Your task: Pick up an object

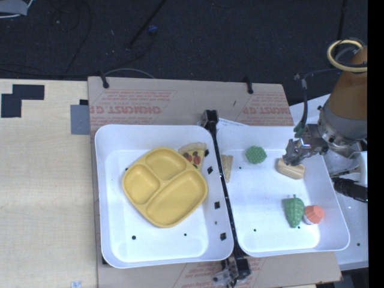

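Jaws point(296, 155) sit low over the beige, bread-like wedge point(290, 169) at about 1 o'clock in the right white plastic bin point(336, 245). I cannot tell how wide they stand, or whether they have any hold on the wedge; it looks to rest on the bin floor.

Step, as I judge it: the approach or closing stage of a pick. Next move calls for a firm close, then a straight lift clear of the bin wall.

Outward: a round green knobbly ball point(255, 155) at 11 o'clock; a green ridged toy point(294, 212) touching an orange-red piece point(313, 214) at 5 o'clock. The left bin point(108, 245) holds a yellow sectioned tray point(165, 186) and a pizza-slice toy point(193, 155).

Pale wood-grain desk point(42, 191); dark floor with cables behind.
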Robot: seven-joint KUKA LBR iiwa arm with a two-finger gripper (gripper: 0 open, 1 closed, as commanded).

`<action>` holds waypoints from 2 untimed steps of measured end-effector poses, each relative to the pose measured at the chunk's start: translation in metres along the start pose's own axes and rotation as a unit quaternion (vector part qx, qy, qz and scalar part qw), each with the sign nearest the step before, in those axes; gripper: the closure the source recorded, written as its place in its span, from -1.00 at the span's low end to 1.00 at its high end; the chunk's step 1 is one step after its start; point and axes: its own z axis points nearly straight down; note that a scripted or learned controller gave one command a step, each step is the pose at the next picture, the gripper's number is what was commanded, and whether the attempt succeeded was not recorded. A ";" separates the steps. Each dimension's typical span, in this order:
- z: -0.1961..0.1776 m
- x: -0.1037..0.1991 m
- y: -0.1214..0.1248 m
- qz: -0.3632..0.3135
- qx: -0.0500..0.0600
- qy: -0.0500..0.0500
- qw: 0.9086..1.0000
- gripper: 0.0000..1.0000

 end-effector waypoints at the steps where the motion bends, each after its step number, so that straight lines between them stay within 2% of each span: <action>1: -0.030 -0.001 0.001 0.000 0.000 0.000 1.000 1.00; 2: -0.033 0.055 0.002 -0.002 0.002 0.001 1.000 1.00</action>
